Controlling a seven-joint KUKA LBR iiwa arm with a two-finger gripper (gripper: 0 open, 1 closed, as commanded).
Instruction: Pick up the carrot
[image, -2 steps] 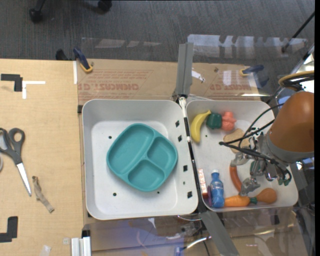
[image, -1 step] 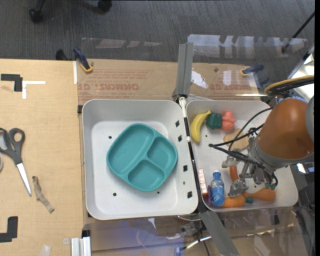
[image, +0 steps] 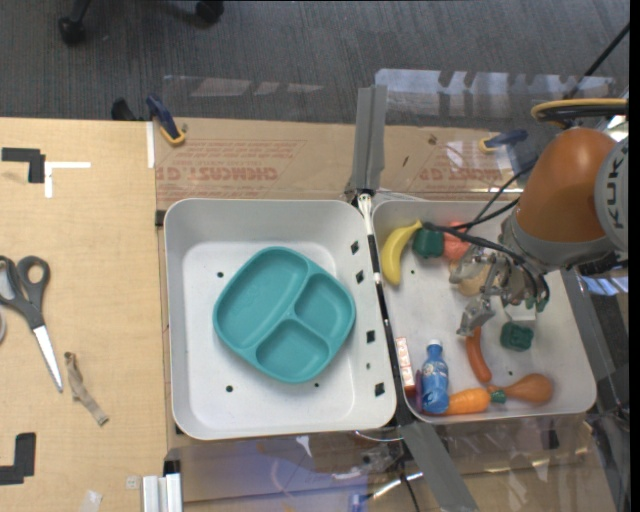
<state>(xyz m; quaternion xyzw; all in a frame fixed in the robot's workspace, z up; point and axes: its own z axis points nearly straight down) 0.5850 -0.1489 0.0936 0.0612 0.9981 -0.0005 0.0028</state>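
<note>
2 white bins sit side by side on the bench: the left bin (image: 180, 330) holds a teal divided plate (image: 285, 315), and the right bin (image: 575, 330) holds the clutter. Along the right bin's near wall lie a blue bottle (image: 433, 377), standing close to the divider, the carrot (image: 468, 402) just to its right, and a tan, pear-shaped squash (image: 530, 388) beyond the carrot's green end. A slim orange-red piece like a chili (image: 478, 358) lies just above the carrot. A banana (image: 395, 250) and a dark green item (image: 429, 243) lie at the far left of this bin, and a small green block (image: 517, 336) sits right of the tool. On the wooden bench to the left rest scissors (image: 32, 305).

The gripper (image: 478, 312) hangs over the middle of the right bin, its metal parts cluttered with cables; whether it is spread or closed cannot be told, and nothing is seen caught in it. The carrot lies nearer the camera than the tool, apart from it, with the chili between them.

The carrot is short, bright orange, lying roughly level, its green stub (image: 497, 397) pointing right toward the squash, its blunt end touching or nearly touching the bottle.
</note>
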